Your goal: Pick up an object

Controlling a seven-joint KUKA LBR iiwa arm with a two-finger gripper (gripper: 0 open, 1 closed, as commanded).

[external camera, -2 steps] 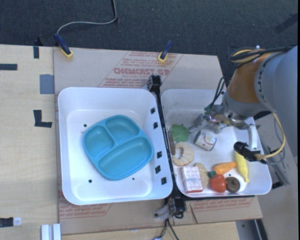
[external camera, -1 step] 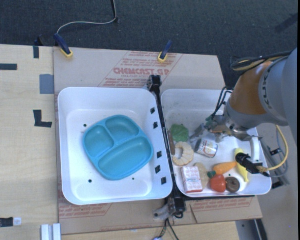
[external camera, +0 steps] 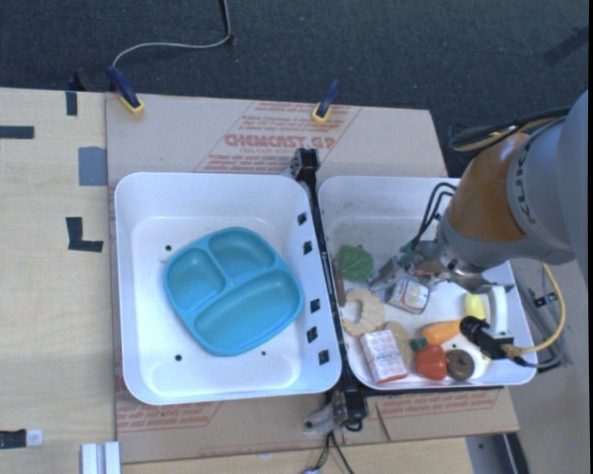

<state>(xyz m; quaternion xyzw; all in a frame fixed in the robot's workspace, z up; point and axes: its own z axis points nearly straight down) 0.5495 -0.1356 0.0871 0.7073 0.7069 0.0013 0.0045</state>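
Observation:
My gripper (external camera: 399, 269) hangs low in the middle of the right bin (external camera: 376, 197), under the arm's orange band (external camera: 482, 197). Right below it lies a small white carton (external camera: 409, 293), close to or touching it; I cannot tell which. A green leafy item (external camera: 354, 262) lies just to its left. Toward the front are a beige cookie-like piece (external camera: 361, 311), a red and white box (external camera: 383, 354), a red tomato (external camera: 431, 362), an orange carrot (external camera: 441, 332), a brown ring (external camera: 461, 364) and a yellow piece (external camera: 474, 306).
The left bin (external camera: 138, 294) holds a blue divided plate (external camera: 234, 288). A black divider with clips (external camera: 314, 265) runs between the bins. Cables (external camera: 534, 336) hang over the right bin's right wall. The bins rest on cardboard (external camera: 227, 136).

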